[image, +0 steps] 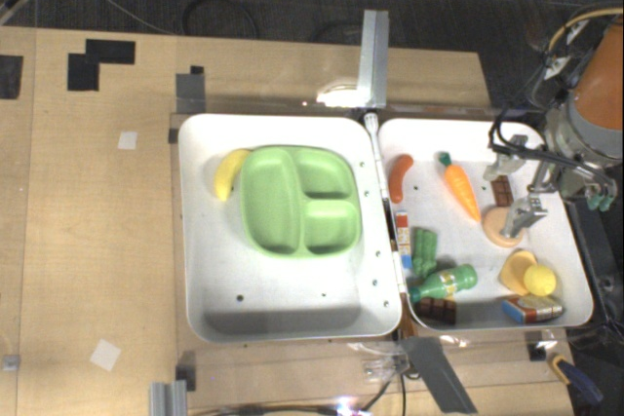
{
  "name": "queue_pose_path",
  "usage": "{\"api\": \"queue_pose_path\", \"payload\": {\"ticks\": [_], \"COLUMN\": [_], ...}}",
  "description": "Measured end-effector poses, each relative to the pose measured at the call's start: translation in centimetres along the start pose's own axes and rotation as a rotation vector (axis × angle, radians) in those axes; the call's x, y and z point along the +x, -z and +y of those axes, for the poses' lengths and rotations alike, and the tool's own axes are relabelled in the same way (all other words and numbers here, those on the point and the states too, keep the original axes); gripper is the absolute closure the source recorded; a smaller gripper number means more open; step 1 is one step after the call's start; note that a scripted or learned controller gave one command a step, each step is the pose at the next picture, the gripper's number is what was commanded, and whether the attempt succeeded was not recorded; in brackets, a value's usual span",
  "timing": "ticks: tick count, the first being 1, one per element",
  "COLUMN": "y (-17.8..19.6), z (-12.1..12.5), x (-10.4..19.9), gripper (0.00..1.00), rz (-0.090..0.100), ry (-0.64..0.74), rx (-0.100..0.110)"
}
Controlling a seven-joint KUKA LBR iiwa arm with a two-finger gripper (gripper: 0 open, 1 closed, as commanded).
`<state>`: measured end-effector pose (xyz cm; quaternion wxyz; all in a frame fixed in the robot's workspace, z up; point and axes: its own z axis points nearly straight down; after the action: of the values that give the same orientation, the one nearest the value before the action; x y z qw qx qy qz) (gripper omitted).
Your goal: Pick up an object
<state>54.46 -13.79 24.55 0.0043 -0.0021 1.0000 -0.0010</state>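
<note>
Hanging over the right-hand bin [575, 239] from the right, the gripper [525, 214] sits low above a tan round disc [500, 229], its metal fingers [531, 208] seeming to stand slightly apart with nothing between them, though the view is too coarse to be sure. Taking that disc as landmark, an orange carrot [461, 190] lies just left of it, a red sausage [400, 177] farther left near the bin's dividing wall, a green bottle [444, 283] below and left, and a yellow lemon [539, 281] below and right. Well left of the disc, the other bin [210, 297] holds a green divided tray [297, 200] with a yellow banana [227, 173] touching its left edge.
</note>
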Motion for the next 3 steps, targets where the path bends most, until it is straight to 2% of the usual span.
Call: {"api": "queue_pose_path", "payload": {"ticks": [1, 2, 3], "y": [-14.9, -15.6, -15.8], "z": [-1.5, -2.1, 1.3], "x": [-3.3, -1.8, -8.7], "gripper": [0.00, 0.00, 0.00], "rz": [-0.003, -0.007, -0.005], "ry": [0.097, 0.029, 0.045], "rx": [0.000, -0.001, -0.003]}}
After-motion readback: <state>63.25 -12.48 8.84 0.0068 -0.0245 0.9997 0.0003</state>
